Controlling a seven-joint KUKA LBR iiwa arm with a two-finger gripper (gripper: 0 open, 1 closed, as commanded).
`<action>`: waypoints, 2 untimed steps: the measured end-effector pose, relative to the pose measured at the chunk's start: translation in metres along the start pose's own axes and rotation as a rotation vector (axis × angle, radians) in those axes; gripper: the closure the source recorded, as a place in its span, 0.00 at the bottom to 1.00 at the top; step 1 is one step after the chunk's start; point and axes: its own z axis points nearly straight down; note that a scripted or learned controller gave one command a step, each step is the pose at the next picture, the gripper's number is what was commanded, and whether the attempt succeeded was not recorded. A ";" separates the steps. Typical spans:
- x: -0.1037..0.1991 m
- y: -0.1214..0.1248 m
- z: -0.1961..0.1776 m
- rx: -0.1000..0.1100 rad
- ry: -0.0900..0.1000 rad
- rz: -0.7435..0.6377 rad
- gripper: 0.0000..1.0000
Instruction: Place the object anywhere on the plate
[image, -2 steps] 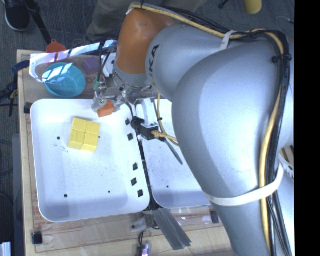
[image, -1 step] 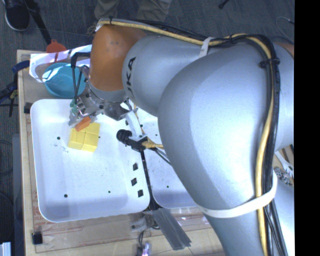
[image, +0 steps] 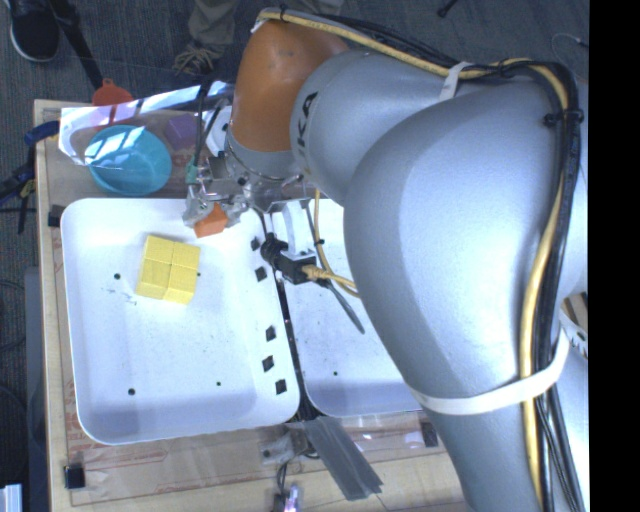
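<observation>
Reaching in from the right, the grey arm (image: 440, 230) is seen with its orange band (image: 270, 85) above the far edge of the left bin (image: 120, 400), and the tool (image: 212, 210) hangs at that bin's upper right corner. A small orange object (image: 211, 225) is seen right at the tool's tip, apparently between the fingers, so the tool is judged to be clamped on it, though the fingers themselves are small and partly hidden by the wrist. A yellow block (image: 168, 268), scored into squares, lies flat on the floor of the left bin, apart from the tool. A blue bowl-like dish (image: 132, 162) sits on the worktop (image: 60, 180) just beyond the bin's far rim, beside some clear plastic wrapping (image: 105, 125); a plate proper cannot be made out with certainty, and this dish is taken as the likely target. If so, the carrying step is judged to be in hand. It would be done best if the orange object were kept lifted clear of the bin's rim, moved over the middle of the dish rather than its edge, lowered until nearly touching, and only then released, so that rolling off or bouncing out is avoided. The plastic wrapping should be kept clear of the tool.
</observation>
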 end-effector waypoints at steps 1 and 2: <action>0.048 -0.020 0.027 0.002 0.001 -0.153 1.00; -0.050 -0.001 0.000 0.001 0.000 0.053 1.00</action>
